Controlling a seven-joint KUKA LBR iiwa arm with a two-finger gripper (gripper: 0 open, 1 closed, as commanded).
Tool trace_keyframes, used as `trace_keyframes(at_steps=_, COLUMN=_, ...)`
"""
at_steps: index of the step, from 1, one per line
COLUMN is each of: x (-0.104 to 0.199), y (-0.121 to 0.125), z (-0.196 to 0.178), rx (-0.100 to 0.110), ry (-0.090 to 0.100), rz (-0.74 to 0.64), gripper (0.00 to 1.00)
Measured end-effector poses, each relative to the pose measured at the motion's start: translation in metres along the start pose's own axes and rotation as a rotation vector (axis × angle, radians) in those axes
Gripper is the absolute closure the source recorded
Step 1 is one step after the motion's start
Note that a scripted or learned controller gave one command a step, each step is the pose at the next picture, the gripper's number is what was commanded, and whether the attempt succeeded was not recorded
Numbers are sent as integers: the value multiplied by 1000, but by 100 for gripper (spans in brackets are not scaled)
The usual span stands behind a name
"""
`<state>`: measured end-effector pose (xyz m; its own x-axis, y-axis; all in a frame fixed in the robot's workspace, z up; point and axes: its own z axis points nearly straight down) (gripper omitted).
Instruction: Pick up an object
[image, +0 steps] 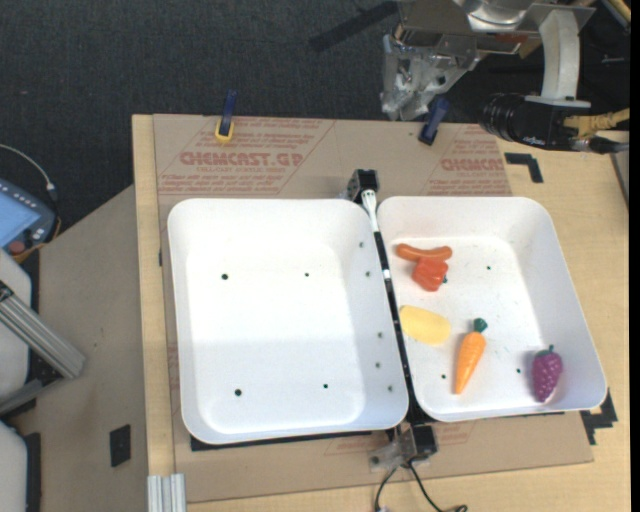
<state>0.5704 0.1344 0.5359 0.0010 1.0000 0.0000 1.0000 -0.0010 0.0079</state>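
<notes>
Nearest us, low in the right bin (560, 260), we see a purple grape bunch (546, 373) at lower right and an orange carrot (468, 360) just left of it. A yellow piece (426, 325), perhaps a lemon, lies near the divider. Further up sits an orange-red pepper-like toy (427, 264). The left bin (200, 300) spans the frame's centre-left. At the top edge hangs the gripper (414, 85), cut off and blurred; we cannot tell how its fingers stand.
</notes>
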Motion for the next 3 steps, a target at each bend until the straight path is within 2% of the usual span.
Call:
trace_keyframes(at_steps=1, x=17, y=-65, z=0, rx=13, ry=0, rz=-4, gripper=100)
trace_keyframes(at_steps=2, x=33, y=12, z=0, rx=0, ry=1, rz=0, gripper=100)
trace_keyframes(at_steps=3, x=74, y=-23, z=87, rx=20, ry=-3, rz=-6, gripper=100)
